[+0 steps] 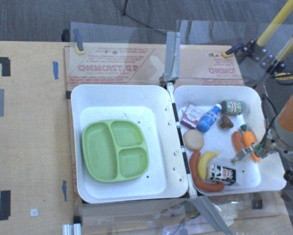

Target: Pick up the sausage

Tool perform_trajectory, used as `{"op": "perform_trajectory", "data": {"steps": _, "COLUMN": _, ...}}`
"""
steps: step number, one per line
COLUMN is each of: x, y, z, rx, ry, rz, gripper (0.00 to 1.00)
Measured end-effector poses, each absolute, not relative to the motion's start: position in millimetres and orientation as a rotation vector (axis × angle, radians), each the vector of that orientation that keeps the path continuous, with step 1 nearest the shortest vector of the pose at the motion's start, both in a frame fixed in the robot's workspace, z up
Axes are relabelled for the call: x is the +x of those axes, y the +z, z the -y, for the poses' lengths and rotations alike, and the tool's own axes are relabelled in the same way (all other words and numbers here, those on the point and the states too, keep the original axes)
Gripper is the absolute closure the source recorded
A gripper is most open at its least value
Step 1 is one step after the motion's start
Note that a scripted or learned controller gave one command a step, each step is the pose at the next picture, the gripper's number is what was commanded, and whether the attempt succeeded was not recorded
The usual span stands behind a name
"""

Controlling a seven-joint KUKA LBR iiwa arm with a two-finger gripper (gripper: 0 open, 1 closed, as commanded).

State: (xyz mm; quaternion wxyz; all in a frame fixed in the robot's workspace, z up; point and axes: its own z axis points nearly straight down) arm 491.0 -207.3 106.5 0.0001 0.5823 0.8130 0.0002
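The sausage [199, 174] lies in the right bin [271, 180], hugging its left wall near the front left corner; its long axis runs from mid-wall down toward the front edge, where its lower end curves right under the small black-and-white carton [221, 174]. The gripper [245, 154] sits well to the sausage's right, by the carrot [248, 140] toward the bin's right wall. The arm reaches in low from the right, fingers pointing left and slightly apart, gripping nothing

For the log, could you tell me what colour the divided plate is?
Light green, seen in the camera view.
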Motion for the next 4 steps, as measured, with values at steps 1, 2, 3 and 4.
{"op": "perform_trajectory", "data": {"steps": 1, "x": 491.5, "y": 116.7, "z": 209.0, "rx": 1.832, "ry": 0.002, "rz": -2.547, "gripper": 1.00}}
{"op": "perform_trajectory", "data": {"steps": 2, "x": 484.9, "y": 153.1, "z": 223.3, "rx": 1.760, "ry": 0.001, "rz": -2.598, "gripper": 1.00}}
{"op": "perform_trajectory", "data": {"steps": 3, "x": 484.7, "y": 153.1, "z": 223.5, "rx": 1.761, "ry": 0.001, "rz": -2.597, "gripper": 0.00}}
{"op": "perform_trajectory", "data": {"steps": 4, "x": 545.3, "y": 86.5, "z": 187.6, "rx": 1.592, "ry": 0.014, "rz": -2.706, "gripper": 0.00}}
